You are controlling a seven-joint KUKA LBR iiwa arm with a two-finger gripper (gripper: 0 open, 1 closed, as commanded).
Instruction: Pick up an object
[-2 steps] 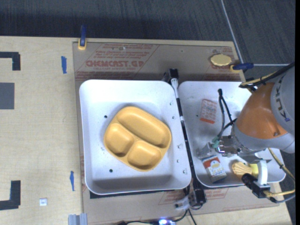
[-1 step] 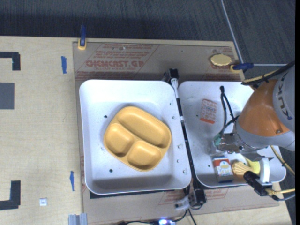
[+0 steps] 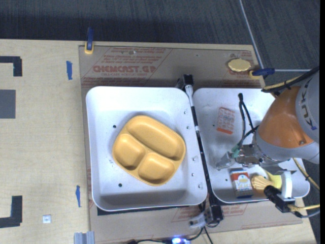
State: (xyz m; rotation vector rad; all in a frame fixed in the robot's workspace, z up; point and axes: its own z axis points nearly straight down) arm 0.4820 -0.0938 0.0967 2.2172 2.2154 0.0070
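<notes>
light: even, bright | glare: white bins (image 3: 101, 136) | focus: slightly soft

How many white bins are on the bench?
2. The left bin holds a yellow tray; the right bin lies beside it under the arm.

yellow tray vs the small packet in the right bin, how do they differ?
Size: the yellow tray is far larger than the small packet, filling much of the left bin.
Colour: the tray is plain yellow; the packet is white with orange print.
Shape: the tray is rounded with three compartments; the packet is flat and rectangular.
Place: the packet lies in the right bin.
Shared: both lie away from the gripper.
</notes>
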